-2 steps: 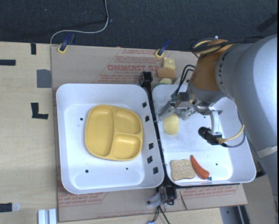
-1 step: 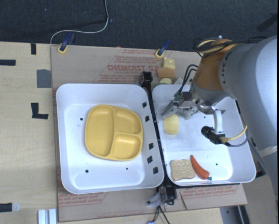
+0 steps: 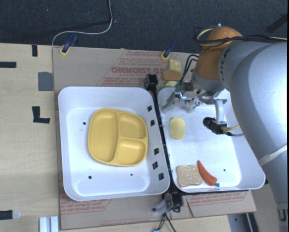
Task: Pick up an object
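The grey arm (image 3: pixel 260 95) bulks largest, covering the right bin's (image 3: pixel 231 151) far right edge. Its gripper (image 3: pixel 183 99) hangs low over that bin's far left corner; whether it is spread or pressed together cannot be told. A pale yellow potato-like piece (image 3: pixel 177 128) lies just beside it, with bare floor around. Toast (image 3: pixel 188 175) and a carrot (image 3: pixel 207 173) sit against the near rim. The left bin (image 3: pixel 74 129) holds a yellow divided plate (image 3: pixel 118 137).
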